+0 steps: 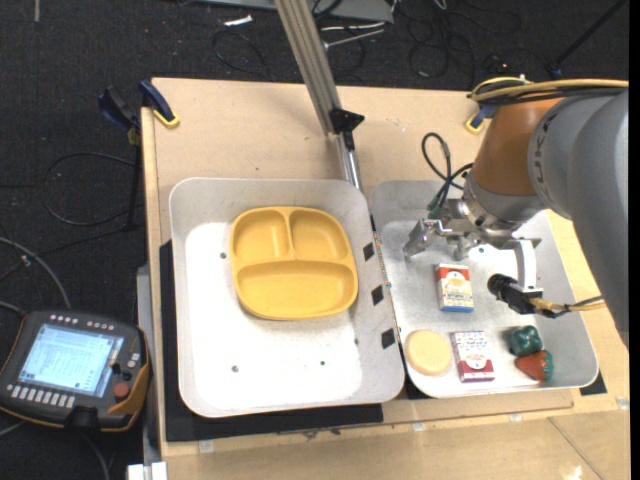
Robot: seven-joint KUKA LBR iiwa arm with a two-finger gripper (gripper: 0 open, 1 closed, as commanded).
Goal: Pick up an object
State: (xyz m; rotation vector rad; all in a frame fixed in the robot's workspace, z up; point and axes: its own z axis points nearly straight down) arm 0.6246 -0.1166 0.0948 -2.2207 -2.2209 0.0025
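I read this as the approach step: my gripper hovers, fingers spread and empty, above the right bin, so I must descend onto the small white-and-orange carton just beside.

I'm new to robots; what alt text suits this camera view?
A grey robot arm's pincer hovers over the right white bin holding small boxes, a round biscuit and toys; the left bin holds a yellow divided plate.
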